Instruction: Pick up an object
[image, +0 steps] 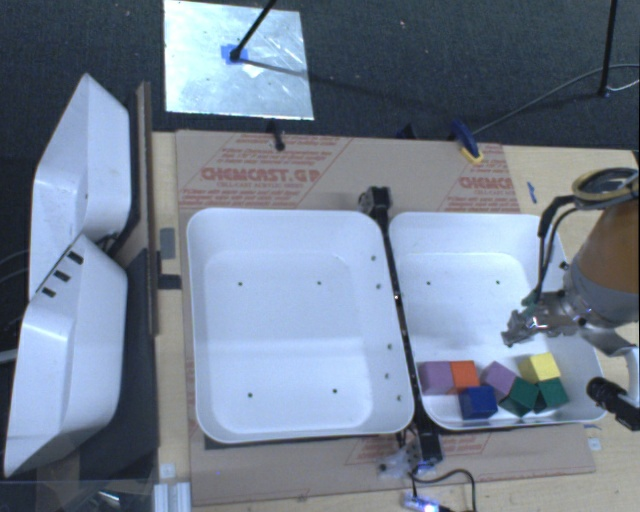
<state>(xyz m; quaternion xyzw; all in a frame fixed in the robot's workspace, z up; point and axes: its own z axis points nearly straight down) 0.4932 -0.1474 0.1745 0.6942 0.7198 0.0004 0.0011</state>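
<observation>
Several small blocks lie along the front edge of the right bin (460, 260): a purple block (436, 376), an orange block (464, 374), a second purple block (498, 378), a blue block (479, 402), a green block (521, 397) and a yellow block (543, 367). My gripper (524, 328) hangs over the right side of this bin, a little above and behind the yellow and green blocks. Nothing shows in it. The grey arm with its orange band (608, 262) reaches in from the right.
The left bin (290, 320) sits beside the right one, with a black divider (400, 320) between them. A cardboard sheet (260, 172) lies under both. White covers (75, 290) stand at the far left, and a shiny plate (238, 60) lies behind.
</observation>
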